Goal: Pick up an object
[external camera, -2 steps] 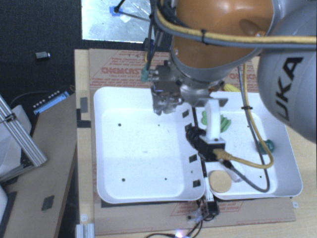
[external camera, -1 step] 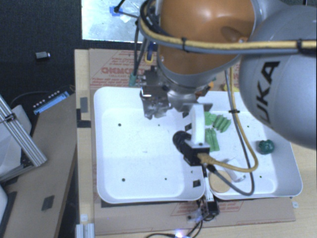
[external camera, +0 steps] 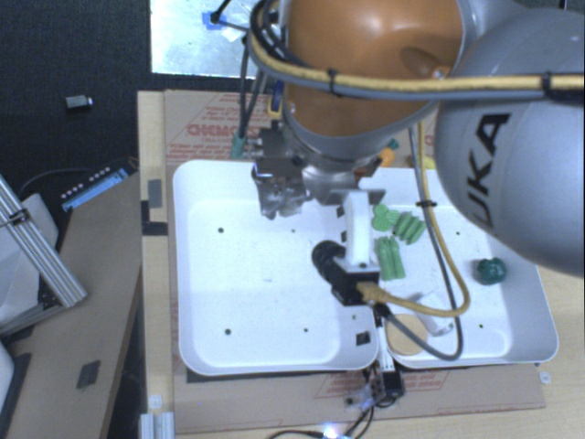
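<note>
Orange-banded arm (external camera: pixel 366 53) over white bins (external camera: pixel 228 337), green pieces (external camera: pixel 395 236) beside.

Left bin (external camera: pixel 228 337): floor open, free access; right bin (external camera: pixel 521 337): green blocks (external camera: pixel 395 236), teal lump (external camera: pixel 491 271), yellow cable (external camera: pixel 439 282) obstructing

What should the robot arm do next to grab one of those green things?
Probably slide a little toward the right bin. The tool hangs over the left bin, near its back edge, with no object under it. The green ridged pieces lie in the right bin, beside the divider, and a dark green lump sits farther right. The arm hides part of that bin, so this is a guess.
</note>
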`<state>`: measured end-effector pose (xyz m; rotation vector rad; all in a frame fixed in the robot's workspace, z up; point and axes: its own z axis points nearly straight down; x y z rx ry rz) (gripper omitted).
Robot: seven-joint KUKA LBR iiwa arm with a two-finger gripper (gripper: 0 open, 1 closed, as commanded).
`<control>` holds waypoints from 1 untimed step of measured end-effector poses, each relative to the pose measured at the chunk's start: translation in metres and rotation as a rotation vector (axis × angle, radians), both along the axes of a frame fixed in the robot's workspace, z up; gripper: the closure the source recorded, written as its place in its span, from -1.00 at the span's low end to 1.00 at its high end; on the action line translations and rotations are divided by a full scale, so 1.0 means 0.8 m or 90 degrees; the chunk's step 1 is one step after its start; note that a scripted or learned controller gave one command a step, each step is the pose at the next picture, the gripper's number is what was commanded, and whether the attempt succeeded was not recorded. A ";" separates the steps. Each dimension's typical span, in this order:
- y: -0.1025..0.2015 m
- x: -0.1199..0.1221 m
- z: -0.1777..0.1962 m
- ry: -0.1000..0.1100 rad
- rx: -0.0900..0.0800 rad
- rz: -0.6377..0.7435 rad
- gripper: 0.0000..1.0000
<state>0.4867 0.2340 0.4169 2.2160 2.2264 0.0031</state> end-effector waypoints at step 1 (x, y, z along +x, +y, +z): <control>0.000 0.000 0.011 0.000 0.000 0.001 1.00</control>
